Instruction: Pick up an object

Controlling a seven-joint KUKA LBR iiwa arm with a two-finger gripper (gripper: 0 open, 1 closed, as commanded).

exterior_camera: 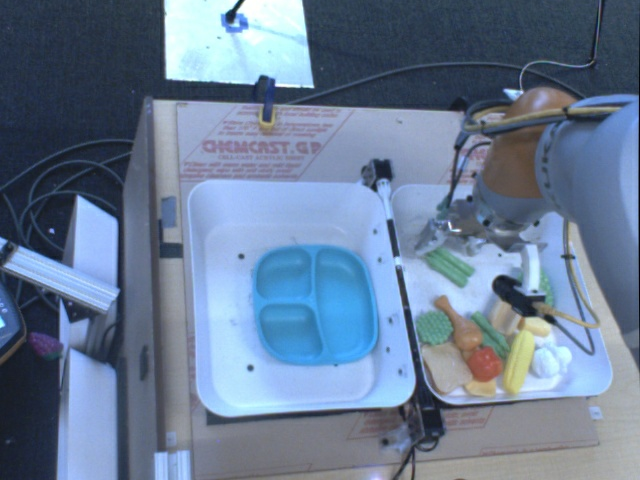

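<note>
The end effector [440, 233] sits at the right of centre of the frame, low over the upper left part of the right bin [590, 373]; it reads as a cluster of metal parts below the grey arm [580, 168] and its orange band [515, 153]; whether it is apart or together cannot be told from this slanted view, and nothing is seen clamped in it. Just below it, toward the lower right, lies a green bean-pod toy [450, 266], the nearest object and the likely pick; it appears light, stiff and smooth plastic, so it may slip, and a grip across its narrow width near the middle seems the safest hold. Further down the same bin lies a crowd of toy food: a round green piece [434, 326], a drumstick [458, 326], a red piece [485, 362], a yellow banana [519, 361], a tan slice [447, 368] and a white piece [550, 360]; these touch or overlap, which could foul a grasp. The left bin [215, 268] holds a blue divided plate [314, 302]. Both bins rest on a counter [300, 138] topped with printed cardboard; cables trail at the left of the frame.
</note>
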